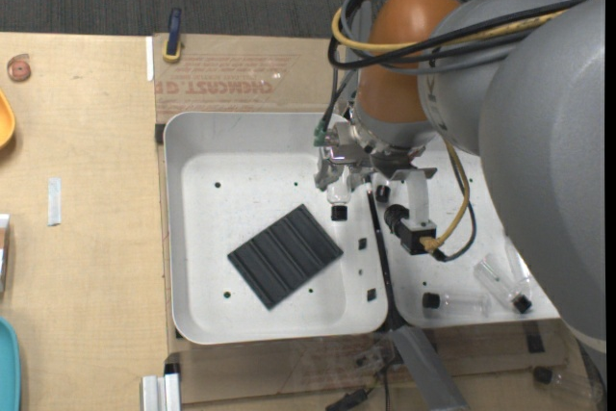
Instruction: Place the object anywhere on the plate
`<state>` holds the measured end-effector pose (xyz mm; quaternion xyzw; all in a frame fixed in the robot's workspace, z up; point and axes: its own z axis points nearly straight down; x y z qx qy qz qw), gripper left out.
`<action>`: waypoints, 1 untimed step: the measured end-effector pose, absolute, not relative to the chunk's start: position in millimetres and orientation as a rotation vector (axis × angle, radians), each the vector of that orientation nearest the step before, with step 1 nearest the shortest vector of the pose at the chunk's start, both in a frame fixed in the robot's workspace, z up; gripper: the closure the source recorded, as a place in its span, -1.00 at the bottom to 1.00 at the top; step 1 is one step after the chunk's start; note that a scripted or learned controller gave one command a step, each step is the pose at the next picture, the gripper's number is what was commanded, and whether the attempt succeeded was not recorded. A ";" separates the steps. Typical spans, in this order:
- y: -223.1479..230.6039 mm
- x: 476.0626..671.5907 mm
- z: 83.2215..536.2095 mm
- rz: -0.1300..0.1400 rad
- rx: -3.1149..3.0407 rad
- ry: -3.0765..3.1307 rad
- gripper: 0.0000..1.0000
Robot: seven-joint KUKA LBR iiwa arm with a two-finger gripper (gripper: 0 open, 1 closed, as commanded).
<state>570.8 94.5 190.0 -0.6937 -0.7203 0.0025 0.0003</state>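
Observation:
A dark grey ribbed plate (285, 255) lies flat and turned at an angle in the left white bin (192, 207). My gripper (337, 199) hangs over the right part of that bin, just above and to the right of the plate's upper corner, under the orange band (404, 53) of the arm. A small clear plastic object with a black end (505, 284) lies in the right bin (462, 303), near its front right. The arm hides most of that bin.
The wall between the two bins (377, 245) runs just right of the gripper. A small black piece (431, 301) sits near the right bin's front. Cardboard (231, 77) and a blue clamp (173, 32) lie behind the left bin; wooden bench (77, 207) extends left.

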 end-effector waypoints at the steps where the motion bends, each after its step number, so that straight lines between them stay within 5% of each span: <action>1: 95.2 545.4 211.5 0.008 -2.145 -2.294 1.00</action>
